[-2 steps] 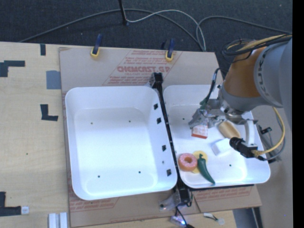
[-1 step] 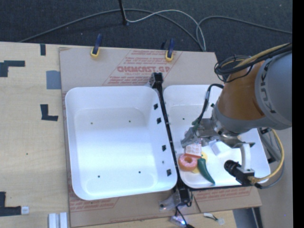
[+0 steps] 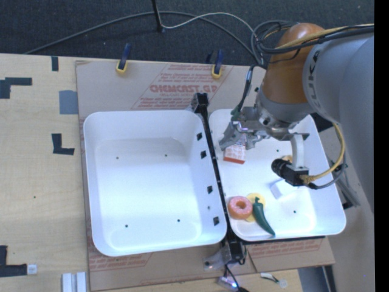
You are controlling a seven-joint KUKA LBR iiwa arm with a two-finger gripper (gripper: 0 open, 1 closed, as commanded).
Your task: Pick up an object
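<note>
the hand (image 3: 238, 140) sits low in the right bin (image 3: 316, 221) over a small red and white packet (image 3: 234, 156), grip impossible to judge; it should close squarely before lifting.

You have two plain white bins (image 3: 146, 187) on brown cardboard (image 3: 176, 87) printed with red lettering. In the right one lie a pink-and-orange ring (image 3: 240, 207), a green pepper (image 3: 262, 216) and a red-and-white packet (image 3: 234, 155). The arm (image 3: 340, 84) is grey, banded orange.
</note>
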